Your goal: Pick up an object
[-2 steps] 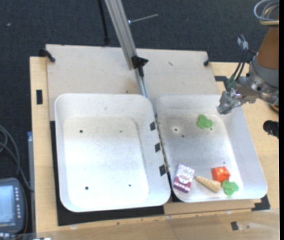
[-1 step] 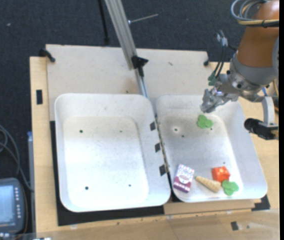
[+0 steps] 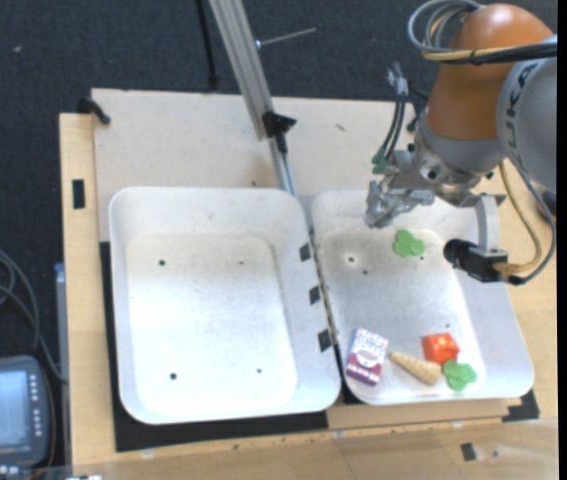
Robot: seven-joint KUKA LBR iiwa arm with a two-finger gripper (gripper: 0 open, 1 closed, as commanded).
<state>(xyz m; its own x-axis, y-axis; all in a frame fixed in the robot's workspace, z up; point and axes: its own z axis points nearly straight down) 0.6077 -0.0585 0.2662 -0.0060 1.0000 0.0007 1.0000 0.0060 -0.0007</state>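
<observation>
My gripper (image 3: 381, 211) hangs over the far part of the right bin (image 3: 483, 298), with its fingertips just left of and above a small green object (image 3: 409, 244). Nothing shows between the fingers. Along the near edge of the same bin lie a purple and white carton (image 3: 366, 356), a tan cone-shaped piece (image 3: 417, 368), a red block (image 3: 440, 348) and another green piece (image 3: 459, 374).
The left bin (image 3: 213, 298) sits beside the right one, sharing a raised middle rim. A slanted metal post (image 3: 248, 68) rises from the bench behind the bins. A black part on a cable (image 3: 475, 258) hangs over the right bin's far right side.
</observation>
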